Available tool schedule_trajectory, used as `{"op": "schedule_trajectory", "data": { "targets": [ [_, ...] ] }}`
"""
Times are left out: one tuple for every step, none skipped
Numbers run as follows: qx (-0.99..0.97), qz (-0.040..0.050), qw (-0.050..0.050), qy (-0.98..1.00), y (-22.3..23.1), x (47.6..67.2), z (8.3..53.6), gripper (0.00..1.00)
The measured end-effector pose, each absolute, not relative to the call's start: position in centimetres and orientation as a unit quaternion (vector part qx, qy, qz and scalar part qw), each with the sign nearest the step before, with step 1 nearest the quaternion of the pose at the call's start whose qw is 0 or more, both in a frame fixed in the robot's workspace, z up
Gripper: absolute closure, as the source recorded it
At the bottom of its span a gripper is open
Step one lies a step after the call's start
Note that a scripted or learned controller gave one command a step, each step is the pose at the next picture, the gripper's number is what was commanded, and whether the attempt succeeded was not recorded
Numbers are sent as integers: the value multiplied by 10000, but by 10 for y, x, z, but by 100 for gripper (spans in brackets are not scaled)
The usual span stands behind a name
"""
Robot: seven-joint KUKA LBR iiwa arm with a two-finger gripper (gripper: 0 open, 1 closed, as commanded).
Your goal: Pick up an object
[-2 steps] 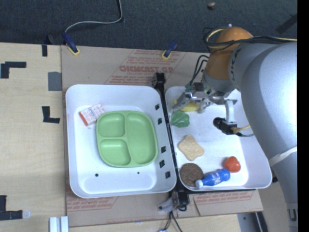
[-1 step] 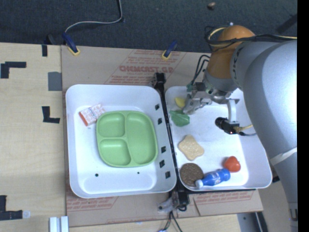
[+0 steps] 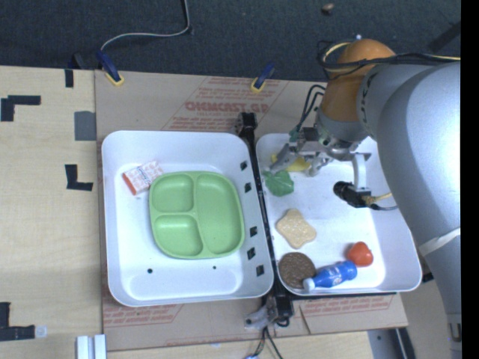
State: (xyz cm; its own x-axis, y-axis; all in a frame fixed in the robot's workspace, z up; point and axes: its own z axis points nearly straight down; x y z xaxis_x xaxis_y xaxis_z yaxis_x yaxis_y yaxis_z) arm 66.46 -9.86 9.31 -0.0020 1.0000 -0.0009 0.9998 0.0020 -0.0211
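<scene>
Grey arm (image 3: 419, 126) over the right bin (image 3: 389, 223), hand (image 3: 299, 159) low at its far left corner
Hand's grip cannot be told; it sits just above a green lump (image 3: 281, 183), with cracker (image 3: 296, 229), brown disc (image 3: 296, 268), blue bottle (image 3: 333, 275) nearer

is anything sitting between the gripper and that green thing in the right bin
Nothing visible does. The gripper is at the top of the right bin, right beside the green object. The cracker, cookie and bottle lie nearer the front.

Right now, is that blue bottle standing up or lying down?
Lying down. The blue bottle rests on its side along the near edge of the right bin, beside the brown round cookie.
</scene>
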Motion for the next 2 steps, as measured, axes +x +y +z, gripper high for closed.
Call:
{"op": "schedule_trajectory", "data": {
  "targets": [
    [-7059,21,35,-7083,-120,668,85,0],
    [-7066,-2,-15,-7076,-149,669,195,0]
  ]
}}
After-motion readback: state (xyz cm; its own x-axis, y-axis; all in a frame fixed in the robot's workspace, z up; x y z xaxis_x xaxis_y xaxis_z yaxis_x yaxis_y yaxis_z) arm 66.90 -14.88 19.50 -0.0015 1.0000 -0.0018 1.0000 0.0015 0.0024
